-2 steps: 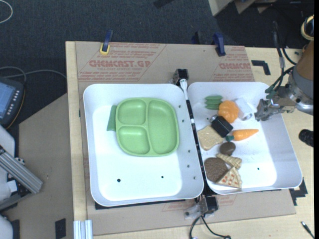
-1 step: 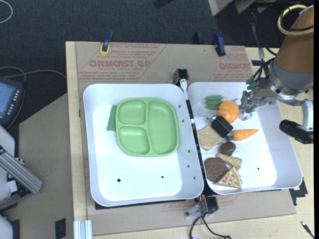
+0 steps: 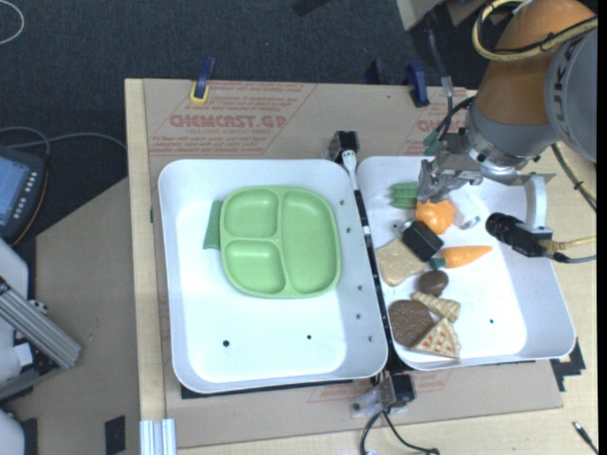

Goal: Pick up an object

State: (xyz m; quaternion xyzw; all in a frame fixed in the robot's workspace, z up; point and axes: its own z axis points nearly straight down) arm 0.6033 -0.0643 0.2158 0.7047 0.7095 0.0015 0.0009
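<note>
Gripper point(image 3: 438, 190) sits over the orange toy fruit point(image 3: 435, 217); finger state cannot be told. Risk: the crowded black block point(image 3: 421, 240) at 7 o'clock deflects the grasp.

Right bin point(image 3: 541, 335) crowded with food at left; its right side open.

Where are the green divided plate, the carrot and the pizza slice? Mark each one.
green divided plate point(image 3: 281, 241): camera view, middle of the plate, where its dividers meet.
carrot point(image 3: 458, 255): camera view, middle of its orange body.
pizza slice point(image 3: 436, 339): camera view, centre of the wedge.
</note>
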